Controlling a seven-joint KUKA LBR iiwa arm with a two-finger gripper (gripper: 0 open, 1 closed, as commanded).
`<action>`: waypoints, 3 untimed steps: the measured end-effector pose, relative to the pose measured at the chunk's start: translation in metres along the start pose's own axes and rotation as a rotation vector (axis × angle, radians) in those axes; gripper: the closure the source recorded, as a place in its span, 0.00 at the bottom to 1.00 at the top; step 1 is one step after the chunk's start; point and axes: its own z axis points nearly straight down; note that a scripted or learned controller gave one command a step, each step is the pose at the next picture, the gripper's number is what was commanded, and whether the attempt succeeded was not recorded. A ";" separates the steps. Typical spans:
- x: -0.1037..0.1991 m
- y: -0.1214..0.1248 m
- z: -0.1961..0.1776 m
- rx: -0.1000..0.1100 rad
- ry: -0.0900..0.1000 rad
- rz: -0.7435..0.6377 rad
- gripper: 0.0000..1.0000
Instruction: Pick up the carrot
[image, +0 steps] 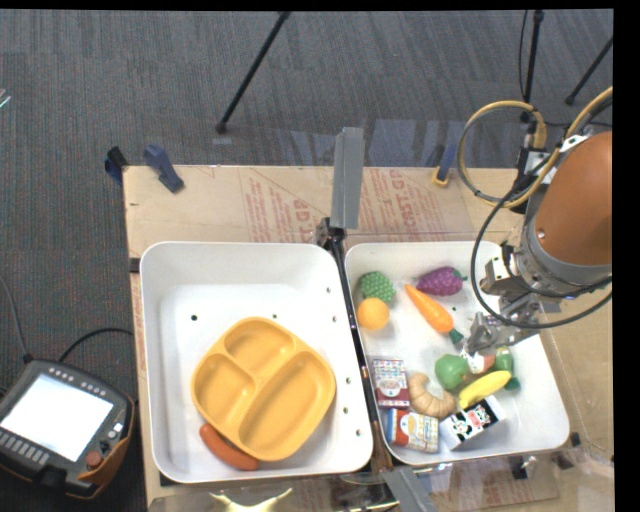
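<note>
The carrot (429, 308) is orange with a small green top. It lies slantwise in the right bin (545, 425), near the bin's middle, with the green top pointing down-right. My gripper (484, 344) hangs over the right side of that bin, just right of the carrot's green end and above a green round fruit (452, 371). Nothing is seen held in it.
Around the carrot lie a green bumpy fruit (377, 286), an orange (373, 314) and a purple fruit (440, 281). Nearer the front are a banana (485, 388), a croissant (432, 397), small boxes (389, 382) and a milk carton (470, 422). The left bin holds a yellow divided plate (264, 388) and a sausage (229, 448).
</note>
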 end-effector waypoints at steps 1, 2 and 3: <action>0.037 0.015 -0.122 0.011 0.004 -0.116 1.00; 0.069 0.027 -0.052 -0.003 -0.003 -0.530 1.00; 0.084 0.046 -0.001 -0.006 -0.004 -0.583 1.00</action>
